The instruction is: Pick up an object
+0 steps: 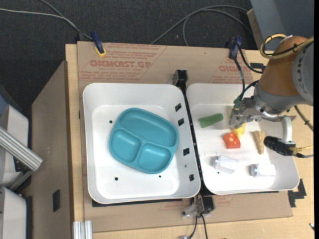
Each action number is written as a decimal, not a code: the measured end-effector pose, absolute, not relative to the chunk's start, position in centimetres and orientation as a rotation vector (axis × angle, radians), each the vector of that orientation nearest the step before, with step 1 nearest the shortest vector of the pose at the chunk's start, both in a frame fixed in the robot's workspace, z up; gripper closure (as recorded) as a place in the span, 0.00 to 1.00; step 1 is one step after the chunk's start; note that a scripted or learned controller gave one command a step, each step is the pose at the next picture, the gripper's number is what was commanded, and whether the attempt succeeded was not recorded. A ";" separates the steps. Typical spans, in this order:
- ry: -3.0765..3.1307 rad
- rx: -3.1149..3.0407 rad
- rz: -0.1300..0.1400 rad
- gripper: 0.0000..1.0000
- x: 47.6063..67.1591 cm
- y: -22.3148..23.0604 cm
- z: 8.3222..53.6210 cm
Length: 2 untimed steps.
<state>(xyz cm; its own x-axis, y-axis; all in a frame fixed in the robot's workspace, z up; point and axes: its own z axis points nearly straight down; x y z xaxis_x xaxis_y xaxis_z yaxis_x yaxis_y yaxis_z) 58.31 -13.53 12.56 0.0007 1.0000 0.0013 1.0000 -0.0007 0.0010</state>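
Note:
My gripper [239, 121] hangs low over the right bin [284, 180], near its middle. A small yellow piece [240, 130] peeks out just below the gripper, touching or very close to it. An orange-red block [232, 141] lies right in front of that. A green bar [211, 119] lies to the gripper's left. A tan cone [258, 141] lies to its right. Two white-and-grey pieces [223, 164] [262, 170] rest near the bin's front.
The left bin [94, 133] holds a teal divided plate [143, 140]. A black divider with clips [187, 128] runs between the bins. Cables trail over the dark floor behind the bench.

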 end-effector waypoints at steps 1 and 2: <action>-2.228 -2.224 -0.007 1.00 59.0 -13.2 18.9; -2.228 -2.224 -0.007 1.00 59.1 -13.2 24.4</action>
